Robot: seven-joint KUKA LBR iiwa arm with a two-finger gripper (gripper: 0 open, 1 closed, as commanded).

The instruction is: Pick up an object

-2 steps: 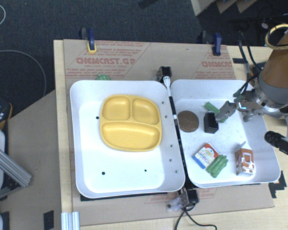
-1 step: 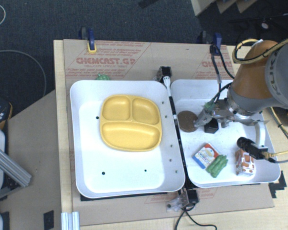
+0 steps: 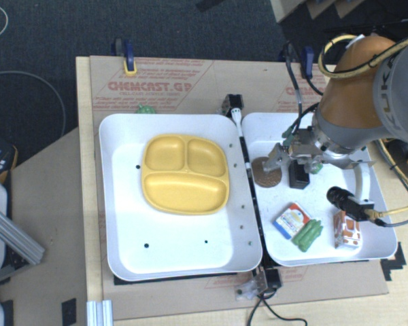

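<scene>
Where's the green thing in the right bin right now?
The green object lies near the front of the right bin, beside the blue and white packet on its left and left of the orange box.

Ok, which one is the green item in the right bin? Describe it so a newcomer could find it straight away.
Start at the right bin, the one the arm reaches into, and look along its near edge. There the green item lies tilted, a lumpy pod-like shape touching the right side of a small blue, white and red packet. It is the only green thing in that bin; the box to its right is orange and white.
</scene>
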